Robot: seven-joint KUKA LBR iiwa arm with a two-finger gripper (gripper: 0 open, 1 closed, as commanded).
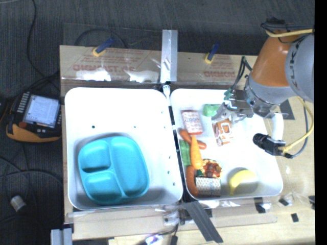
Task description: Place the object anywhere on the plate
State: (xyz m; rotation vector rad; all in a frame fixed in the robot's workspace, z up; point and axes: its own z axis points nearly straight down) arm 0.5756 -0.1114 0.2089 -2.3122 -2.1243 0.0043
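End effector point(231, 107) hangs over the right bin point(265, 175) toward its 1 o'clock corner, with the grey arm point(286, 65) and its orange band entering from 2 o'clock. Its metal tip sits just above a small orange-and-white packet point(223, 132); whether it grips the packet, or how far it is open, cannot be made out. The arm's bulk hides the bin's upper right rim. A blue divided plate point(112, 170) rests in the left bin point(102, 103), at its 6 o'clock end, well apart from the packet.
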